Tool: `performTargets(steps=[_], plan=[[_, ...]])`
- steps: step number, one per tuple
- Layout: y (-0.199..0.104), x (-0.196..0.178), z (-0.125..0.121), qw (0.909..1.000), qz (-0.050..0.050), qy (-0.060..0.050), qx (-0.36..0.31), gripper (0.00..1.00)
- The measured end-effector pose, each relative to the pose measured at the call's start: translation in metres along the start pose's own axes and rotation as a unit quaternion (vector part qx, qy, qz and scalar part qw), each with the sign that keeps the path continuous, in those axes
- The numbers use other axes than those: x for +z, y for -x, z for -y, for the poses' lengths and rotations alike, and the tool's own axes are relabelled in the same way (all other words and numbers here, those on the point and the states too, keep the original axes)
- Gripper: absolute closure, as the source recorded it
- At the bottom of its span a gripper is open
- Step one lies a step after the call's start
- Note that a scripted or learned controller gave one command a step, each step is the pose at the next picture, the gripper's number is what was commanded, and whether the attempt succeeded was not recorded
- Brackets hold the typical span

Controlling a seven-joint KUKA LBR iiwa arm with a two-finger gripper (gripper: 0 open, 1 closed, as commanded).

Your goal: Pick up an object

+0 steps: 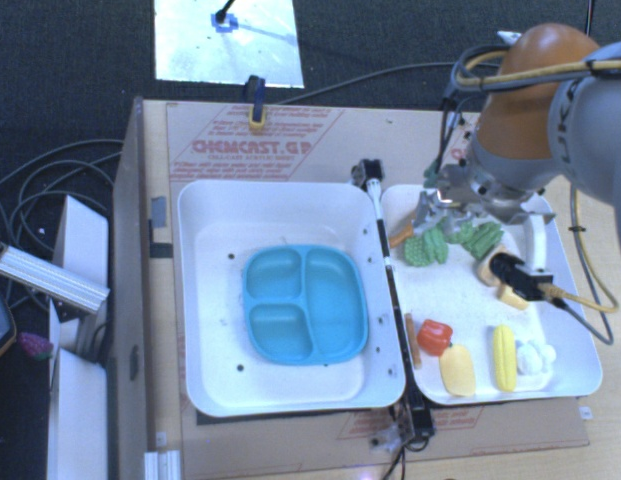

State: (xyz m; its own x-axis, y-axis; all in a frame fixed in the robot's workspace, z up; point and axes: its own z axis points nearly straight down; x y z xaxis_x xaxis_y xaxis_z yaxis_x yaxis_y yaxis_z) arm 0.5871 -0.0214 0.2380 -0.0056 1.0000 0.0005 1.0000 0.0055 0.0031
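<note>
Yellow and red toy foods, a corn cob and a red pepper, are seen along the near rim of the right bin. Open floor lies mid-bin. Farther back, green pieces lie just beneath the tool, partly hidden; its opening cannot be told. A blue tray sits in the left bin.
</note>
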Motion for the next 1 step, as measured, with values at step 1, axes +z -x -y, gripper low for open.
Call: performTargets(steps=[1], plan=[[-0.0094,-0.0065,0.0338,1.0000,0.000,-0.001,0.000,1.00]])
